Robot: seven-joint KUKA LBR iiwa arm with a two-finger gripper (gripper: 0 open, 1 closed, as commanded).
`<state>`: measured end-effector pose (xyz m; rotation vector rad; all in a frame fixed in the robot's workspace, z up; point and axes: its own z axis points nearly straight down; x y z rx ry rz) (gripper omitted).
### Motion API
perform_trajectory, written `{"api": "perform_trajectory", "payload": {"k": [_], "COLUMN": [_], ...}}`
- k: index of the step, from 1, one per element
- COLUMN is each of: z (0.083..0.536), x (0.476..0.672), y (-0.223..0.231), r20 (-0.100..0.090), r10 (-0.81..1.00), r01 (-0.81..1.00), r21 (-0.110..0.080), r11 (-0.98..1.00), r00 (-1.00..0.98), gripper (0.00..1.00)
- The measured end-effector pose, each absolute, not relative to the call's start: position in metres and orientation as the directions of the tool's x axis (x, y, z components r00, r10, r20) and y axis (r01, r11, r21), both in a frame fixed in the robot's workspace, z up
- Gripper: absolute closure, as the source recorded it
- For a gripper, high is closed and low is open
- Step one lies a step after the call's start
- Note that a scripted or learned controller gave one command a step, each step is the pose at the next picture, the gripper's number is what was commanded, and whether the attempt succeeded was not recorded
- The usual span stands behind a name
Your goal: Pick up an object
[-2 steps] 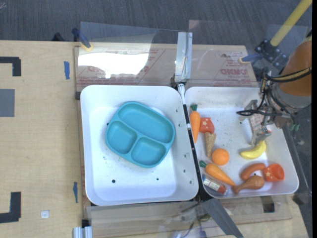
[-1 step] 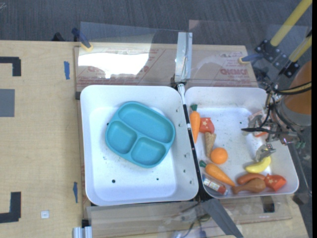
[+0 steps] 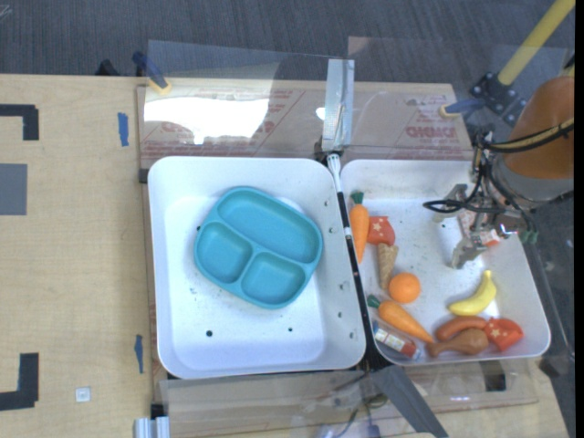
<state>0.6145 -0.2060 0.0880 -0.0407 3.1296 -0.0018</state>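
Observation:
My gripper [image 3: 471, 245] hangs low over the back right part of the right bin [image 3: 429, 185], above bare white floor. Nothing shows in it. A yellow banana [image 3: 481, 297] lies just in front of it, apart from it. An orange ball [image 3: 404, 287] sits to its left, with a cone [image 3: 387, 261] and a red piece [image 3: 380, 231] beyond that. Along the bin's left wall lies a carrot [image 3: 359, 226]. A second carrot [image 3: 401, 318], a brown sausage [image 3: 461, 337] and a red fruit [image 3: 505, 333] lie at the front.
The left bin [image 3: 173, 318] holds a blue divided plate [image 3: 260, 245]. A ridge [image 3: 347, 263] separates the two bins. A clear plastic wall [image 3: 274, 108] stands behind them. The grey arm with its orange band [image 3: 547, 126] comes in over the right bin's far right corner.

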Motion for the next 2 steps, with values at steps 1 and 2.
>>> {"api": "perform_trajectory", "payload": {"k": [1,2], "z": [0.089,0.103], "x": [0.554,0.560], "y": [-0.198,-0.197], "r20": [-0.010,-0.028], "r10": [-0.013,-0.016], "r01": [-0.013,-0.016], "r21": [-0.002,-0.007], "r11": [1.000,1.000], "r00": [-1.000,-0.999], "gripper": [0.00,1.00]}}
